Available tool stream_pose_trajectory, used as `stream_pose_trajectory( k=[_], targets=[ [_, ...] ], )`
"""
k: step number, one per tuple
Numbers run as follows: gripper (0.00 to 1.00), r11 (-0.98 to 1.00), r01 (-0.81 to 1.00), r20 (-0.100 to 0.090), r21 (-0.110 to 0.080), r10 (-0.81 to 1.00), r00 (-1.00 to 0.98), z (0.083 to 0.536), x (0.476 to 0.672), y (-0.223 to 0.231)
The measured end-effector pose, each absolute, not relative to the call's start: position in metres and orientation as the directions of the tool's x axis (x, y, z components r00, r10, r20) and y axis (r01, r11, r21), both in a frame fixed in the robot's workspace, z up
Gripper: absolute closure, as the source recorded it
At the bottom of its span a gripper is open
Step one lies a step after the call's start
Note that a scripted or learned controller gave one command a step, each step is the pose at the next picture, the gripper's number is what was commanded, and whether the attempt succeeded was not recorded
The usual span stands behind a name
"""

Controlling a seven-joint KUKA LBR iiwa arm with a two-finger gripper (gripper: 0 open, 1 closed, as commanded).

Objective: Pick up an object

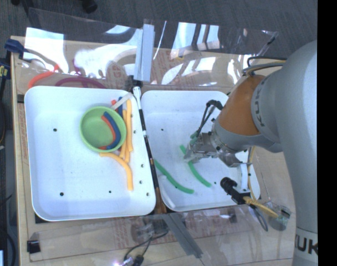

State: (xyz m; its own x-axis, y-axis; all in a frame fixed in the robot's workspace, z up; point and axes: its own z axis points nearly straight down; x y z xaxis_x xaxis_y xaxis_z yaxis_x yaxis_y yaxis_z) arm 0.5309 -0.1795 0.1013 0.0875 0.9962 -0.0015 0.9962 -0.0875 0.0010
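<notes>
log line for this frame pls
arm: over right bin | pincer: low among green strips | grasp: unconfirmed | left bin: green bowl, orange strips

A single camera sits fixed above the desk (pixel 24 226), looking down at a slant. It stands far enough back to take in both white bins whole: the left bin (pixel 52 165) and the right bin (pixel 168 115) side by side across the middle of the frame. Dark carpeted floor (pixel 157 1) shows along the top edge, and the arm (pixel 290 104) enters from the right.
</notes>
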Motion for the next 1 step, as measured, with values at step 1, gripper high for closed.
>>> stream_pose_trajectory(
  k=[1],
  targets=[
    [1.0,-0.073,0.997,0.001,-0.001,0.997,0.073,0.2077,0.5366,-0.1451]
  ],
)
